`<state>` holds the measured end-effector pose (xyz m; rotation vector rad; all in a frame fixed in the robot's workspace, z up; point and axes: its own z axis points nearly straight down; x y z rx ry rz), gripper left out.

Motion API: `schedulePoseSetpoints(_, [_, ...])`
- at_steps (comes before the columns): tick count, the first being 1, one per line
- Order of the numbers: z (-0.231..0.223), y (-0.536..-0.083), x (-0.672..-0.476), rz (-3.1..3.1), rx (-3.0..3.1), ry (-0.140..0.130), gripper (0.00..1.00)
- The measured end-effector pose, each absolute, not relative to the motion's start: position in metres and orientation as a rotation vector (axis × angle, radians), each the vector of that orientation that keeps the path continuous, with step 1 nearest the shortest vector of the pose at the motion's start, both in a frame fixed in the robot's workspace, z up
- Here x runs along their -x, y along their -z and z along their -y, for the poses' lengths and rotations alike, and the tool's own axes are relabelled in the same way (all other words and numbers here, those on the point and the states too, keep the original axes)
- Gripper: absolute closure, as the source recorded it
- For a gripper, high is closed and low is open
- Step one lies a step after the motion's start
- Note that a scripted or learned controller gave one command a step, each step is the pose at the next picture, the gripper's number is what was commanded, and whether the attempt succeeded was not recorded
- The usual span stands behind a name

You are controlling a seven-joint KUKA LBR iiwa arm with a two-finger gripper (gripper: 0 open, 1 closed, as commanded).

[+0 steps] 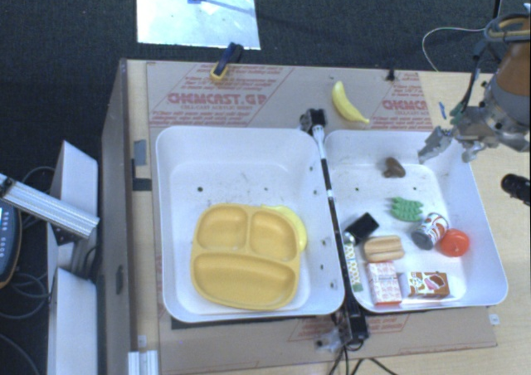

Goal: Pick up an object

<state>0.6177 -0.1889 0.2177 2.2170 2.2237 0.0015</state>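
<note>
My gripper (pixel 450 148) hangs over the far right corner of the right bin (pixel 485 224), its two fingers spread open with nothing between them. A brown lump (pixel 393 168) lies just to its left on the bin floor. Nearer the front lie a green toy (pixel 406 209), a small can (pixel 426 231), an orange-red ball (pixel 455 242), a bun (pixel 382 247), a black block (pixel 361 226), a pink-and-white box (pixel 382 284) and a brown-and-red box (pixel 428 284).
The left bin (pixel 178 199) holds a yellow divided plate (pixel 246 255). A banana (pixel 348 104) lies on the cardboard behind the bins, and a yellow-tipped tool (pixel 224 63) sits at the back edge. A clamp rail (pixel 330 199) runs between the bins.
</note>
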Motion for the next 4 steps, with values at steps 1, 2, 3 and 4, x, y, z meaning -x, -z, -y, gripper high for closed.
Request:
schedulePoseSetpoints(1, [0.157, -0.136, -0.651, -2.228, -2.216, -0.001, 0.0])
schedulePoseSetpoints(2, [0.13, -0.084, -0.657, -2.227, -2.216, -0.001, 0.0])
schedulePoseSetpoints(3, [0.168, -0.086, -0.669, -2.22, -2.217, -0.002, 0.0])
schedulePoseSetpoints(4, [0.167, -0.097, -0.671, -2.222, -2.211, -0.005, 1.0])
